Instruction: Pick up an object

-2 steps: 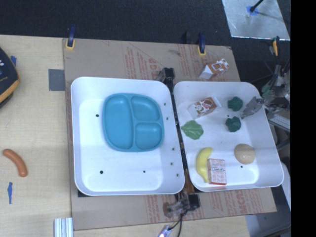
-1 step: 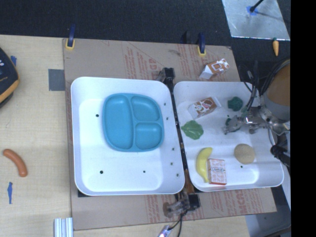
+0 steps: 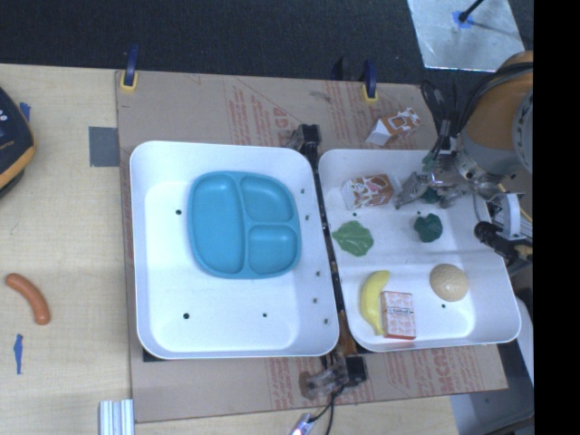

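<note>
The right bin [image 3: 480, 329] holds a dark green broccoli piece [image 3: 429, 227], a light green leaf [image 3: 352, 238], a yellow banana [image 3: 373, 301], a red and white carton [image 3: 397, 314], a beige round bun [image 3: 449, 282] and a brown and white packet [image 3: 369, 191]. My gripper [image 3: 426, 188] hangs over the bin's upper right part, just above and left of the broccoli piece and right of the packet. I see nothing between its fingers.
The left bin [image 3: 159, 320] holds a blue divided plate [image 3: 244, 223]. Another small packet [image 3: 394, 127] lies on the cardboard behind the right bin. A sausage [image 3: 29, 297] lies on the bench at far left. Clamps sit between the bins.
</note>
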Motion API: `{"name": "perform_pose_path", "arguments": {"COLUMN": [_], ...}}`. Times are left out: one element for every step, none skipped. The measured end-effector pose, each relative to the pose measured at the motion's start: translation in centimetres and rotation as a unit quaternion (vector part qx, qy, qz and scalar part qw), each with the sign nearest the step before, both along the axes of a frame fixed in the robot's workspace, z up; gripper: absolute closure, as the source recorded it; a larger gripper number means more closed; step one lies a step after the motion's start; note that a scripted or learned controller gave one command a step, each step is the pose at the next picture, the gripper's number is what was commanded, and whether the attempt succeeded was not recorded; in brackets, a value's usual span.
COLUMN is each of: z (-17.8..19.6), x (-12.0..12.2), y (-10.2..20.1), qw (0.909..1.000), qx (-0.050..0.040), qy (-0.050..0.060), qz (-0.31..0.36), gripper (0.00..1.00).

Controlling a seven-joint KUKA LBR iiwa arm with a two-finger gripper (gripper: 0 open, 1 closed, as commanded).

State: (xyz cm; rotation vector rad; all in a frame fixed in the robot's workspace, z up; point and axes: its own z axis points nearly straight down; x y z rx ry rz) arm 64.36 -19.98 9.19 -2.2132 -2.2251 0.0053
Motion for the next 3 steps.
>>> {"name": "perform_pose_path", "arguments": {"z": [0.0, 1.1, 0.6], "x": [-4.3, -4.3, -0.6], "y": [-1.2, -1.3, 4.0], "qw": [1.0000, 1.0000, 1.0000], "qx": [-0.0006, -0.0010, -0.0003], "qy": [-0.001, 0.000, -0.001], "qz": [0.000, 0.001, 0.000], "gripper": [0.00, 1.00, 1.00]}}
